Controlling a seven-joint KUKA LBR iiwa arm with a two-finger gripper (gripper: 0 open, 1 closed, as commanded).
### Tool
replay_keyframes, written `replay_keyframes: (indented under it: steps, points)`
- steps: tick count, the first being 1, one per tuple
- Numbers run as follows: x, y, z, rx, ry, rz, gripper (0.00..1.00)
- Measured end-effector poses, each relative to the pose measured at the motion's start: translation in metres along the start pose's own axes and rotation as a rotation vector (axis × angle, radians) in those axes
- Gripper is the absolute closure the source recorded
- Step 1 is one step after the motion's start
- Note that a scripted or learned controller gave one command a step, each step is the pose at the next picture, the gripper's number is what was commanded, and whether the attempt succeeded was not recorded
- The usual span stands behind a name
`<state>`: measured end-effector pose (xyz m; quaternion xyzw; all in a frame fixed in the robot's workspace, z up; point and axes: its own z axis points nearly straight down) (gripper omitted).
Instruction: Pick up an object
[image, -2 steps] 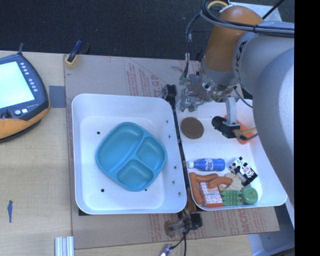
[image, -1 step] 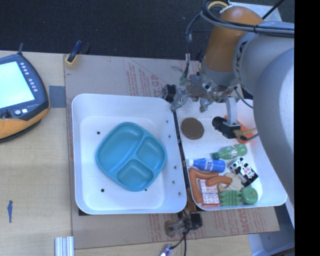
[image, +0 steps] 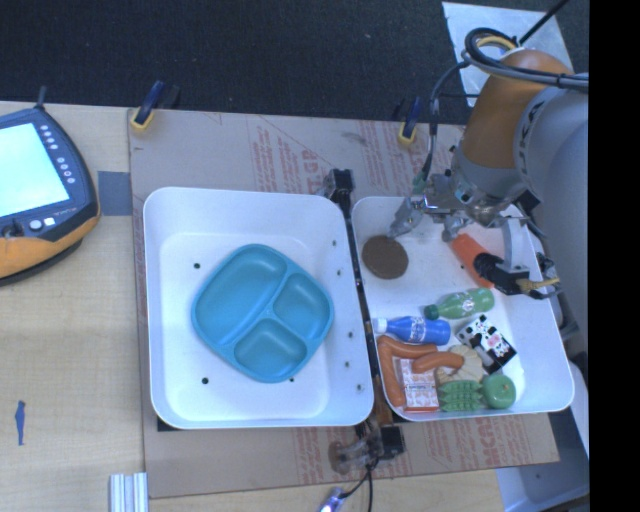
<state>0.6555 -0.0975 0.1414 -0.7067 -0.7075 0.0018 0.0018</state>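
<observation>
A blue tray (image: 263, 312) lies in the left bin (image: 160, 300). The right bin (image: 555, 350) holds many small toys. A brown disc (image: 384, 257) lies near the top. Below it are a blue bottle (image: 412, 328) and a green bottle (image: 462, 303). The gripper (image: 428, 212) hangs just above the disc with its fingers spread apart, holding nothing. The disc looks light, flat and stiff, so its edges seem the best place to pinch.

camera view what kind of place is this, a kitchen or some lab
Most likely a robot lab bench, not a kitchen. A robot arm reaches over two white bins, clamps hold a cardboard sheet to the bench, and a handheld control screen lies at the left.
</observation>
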Motion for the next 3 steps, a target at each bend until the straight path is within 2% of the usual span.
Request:
replay_keyframes:
  steps: [1,2,3]
  points:
    - [0.005,0.002,0.047,-0.005,-0.001,-0.005,0.0]
    - [0.003,-0.04,0.047,-0.006,-0.001,-0.003,0.0]
    - [0.002,-0.04,0.037,-0.006,0.0,-0.005,1.0]
